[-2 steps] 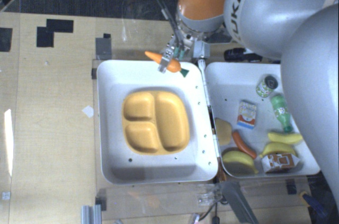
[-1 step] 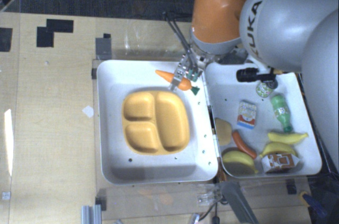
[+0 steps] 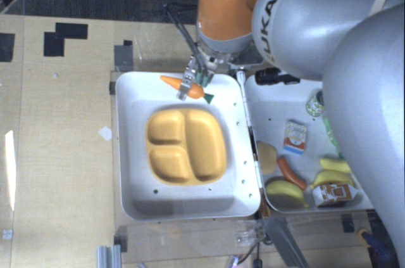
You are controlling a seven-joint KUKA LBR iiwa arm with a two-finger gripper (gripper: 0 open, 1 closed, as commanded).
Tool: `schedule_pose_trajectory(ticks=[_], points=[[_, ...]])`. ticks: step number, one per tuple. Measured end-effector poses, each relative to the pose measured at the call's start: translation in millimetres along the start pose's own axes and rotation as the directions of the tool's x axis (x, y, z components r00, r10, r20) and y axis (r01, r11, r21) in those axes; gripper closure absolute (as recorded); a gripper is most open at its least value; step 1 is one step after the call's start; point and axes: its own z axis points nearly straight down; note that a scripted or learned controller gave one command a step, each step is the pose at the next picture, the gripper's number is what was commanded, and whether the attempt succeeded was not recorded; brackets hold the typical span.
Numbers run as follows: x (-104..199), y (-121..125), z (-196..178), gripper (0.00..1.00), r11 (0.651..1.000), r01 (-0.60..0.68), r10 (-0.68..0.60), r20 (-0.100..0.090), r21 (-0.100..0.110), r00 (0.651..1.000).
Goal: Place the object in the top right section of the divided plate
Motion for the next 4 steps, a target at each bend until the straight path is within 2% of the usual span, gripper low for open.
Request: schedule_pose_trajectory(ticks=[1,2,3,4], points=[[-3.4,-10.9,-15.7,1.00,1.000,0.030,-0.030,0.002,0.000,1.000],[2.6,-76.4,-7.7,1.00,0.998,0.061,-0.061,0.001,0.001,0.998],[-14.5,-17.9,6.9,1.00,0.997,0.074,-0.074,0.001,0.000,0.997],[6.2,-64.5,0.0,1.00,1.000,0.019,-0.019,0.001,0.000,1.000]])
